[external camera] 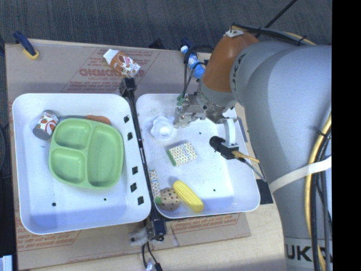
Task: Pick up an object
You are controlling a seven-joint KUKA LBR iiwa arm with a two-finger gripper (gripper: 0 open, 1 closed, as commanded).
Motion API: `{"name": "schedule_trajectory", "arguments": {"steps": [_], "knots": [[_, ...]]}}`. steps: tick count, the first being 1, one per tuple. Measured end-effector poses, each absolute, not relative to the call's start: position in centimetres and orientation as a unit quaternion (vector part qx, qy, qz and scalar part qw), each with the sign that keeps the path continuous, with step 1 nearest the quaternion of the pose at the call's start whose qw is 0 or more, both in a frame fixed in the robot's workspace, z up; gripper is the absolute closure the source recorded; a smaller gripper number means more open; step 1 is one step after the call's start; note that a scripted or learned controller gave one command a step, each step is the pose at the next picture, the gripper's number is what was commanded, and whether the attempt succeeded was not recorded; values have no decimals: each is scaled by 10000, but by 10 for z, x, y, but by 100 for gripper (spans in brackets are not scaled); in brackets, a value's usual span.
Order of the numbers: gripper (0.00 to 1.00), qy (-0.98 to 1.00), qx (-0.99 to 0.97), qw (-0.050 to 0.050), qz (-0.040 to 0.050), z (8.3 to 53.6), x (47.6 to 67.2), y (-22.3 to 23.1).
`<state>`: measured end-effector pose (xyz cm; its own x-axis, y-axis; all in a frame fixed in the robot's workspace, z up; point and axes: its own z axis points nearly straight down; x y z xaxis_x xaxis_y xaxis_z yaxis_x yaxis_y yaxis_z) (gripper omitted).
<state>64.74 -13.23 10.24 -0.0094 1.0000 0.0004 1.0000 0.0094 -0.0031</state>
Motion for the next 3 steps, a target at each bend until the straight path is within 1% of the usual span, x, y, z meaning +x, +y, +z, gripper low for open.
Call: {"name": "schedule_trajectory", "arguments": {"steps": [1, 2, 3], "knots": [[100, -7096, -7046, 7, -2, 193, 587, -68], [0, -7092, -7050, 15, 10, 192, 586, -69], [0, -7084, -7058, -2, 0, 204, 623, -102]]}}
